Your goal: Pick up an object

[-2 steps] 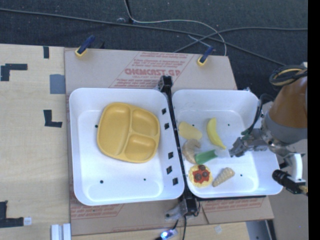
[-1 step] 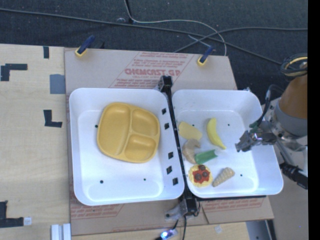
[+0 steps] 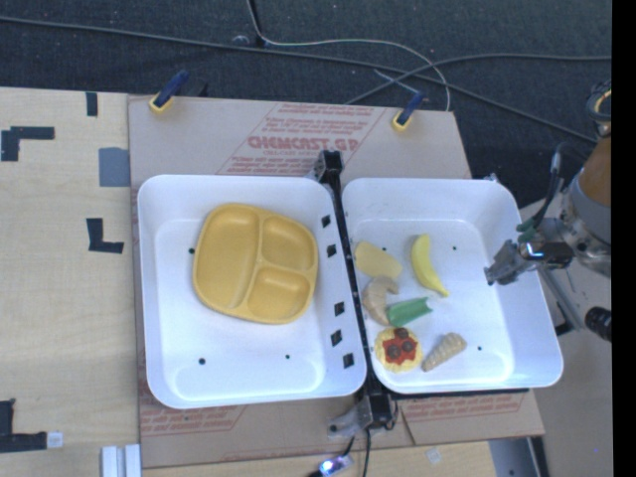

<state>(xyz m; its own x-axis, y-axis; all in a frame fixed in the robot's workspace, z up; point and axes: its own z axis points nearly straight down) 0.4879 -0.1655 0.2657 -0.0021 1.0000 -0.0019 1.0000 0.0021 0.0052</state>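
Two white bins sit side by side on a cardboard sheet (image 3: pixel 298 132) clamped to the bench. Left bin (image 3: pixel 164 296) holds a yellow divided plate (image 3: pixel 255 263), lying flat, roughly centre, slightly toward 12 o'clock. Right bin (image 3: pixel 497 316) holds six toy food items, clustered on its left half. Yellow banana (image 3: pixel 427 264) near the bin's centre, long axis running 12 to 5 o'clock. Pale yellow wedge (image 3: pixel 378 260) at 9 o'clock of the banana, close to the divider between bins. Beige lumpy piece (image 3: pixel 376 301) just below the wedge, touching or nearly touching a green piece (image 3: pixel 409 310) at its 3 o'clock. Small pizza (image 3: pixel 398 350), round, red topping, at 6 o'clock of the green piece. Ice-cream cone (image 3: pixel 443 351) just beside the pizza at 3 o'clock, tip pointing toward 8 o'clock.

Arm enters from 3 o'clock; gripper (image 3: pixel 507 264) sits over the right bin's right rim, at 3 o'clock of the banana and well apart from it. Nothing seen between its fingers; whether they are spread or closed can't be told, too dark and small. All items lie on the bin floor. Black cables (image 3: pixel 328 43) run across the dark floor at 12 o'clock.
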